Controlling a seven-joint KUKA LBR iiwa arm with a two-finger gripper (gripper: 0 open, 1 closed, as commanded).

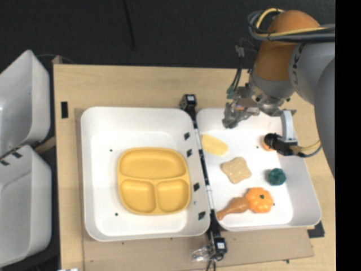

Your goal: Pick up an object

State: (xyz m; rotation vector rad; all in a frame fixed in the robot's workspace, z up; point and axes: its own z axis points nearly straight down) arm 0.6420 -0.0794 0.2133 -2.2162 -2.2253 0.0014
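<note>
Left bin (96, 123) on the bench (67, 83): one yellow divided tray (153, 180) lying flat at centre, apart from the pick candidates. Right bin (302, 208): pale yellow piece (215, 145) at far left, tan cracker-shaped piece (236, 170) in the middle, orange squash (252, 202) near, dark green piece (276, 176) at right, all well apart, so likely reachable singly. Tool (236, 116) poised over the right bin's far edge, empty; finger state cannot be told.

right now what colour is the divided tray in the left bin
Yellow tray, seen clearly in the camera view.
</note>
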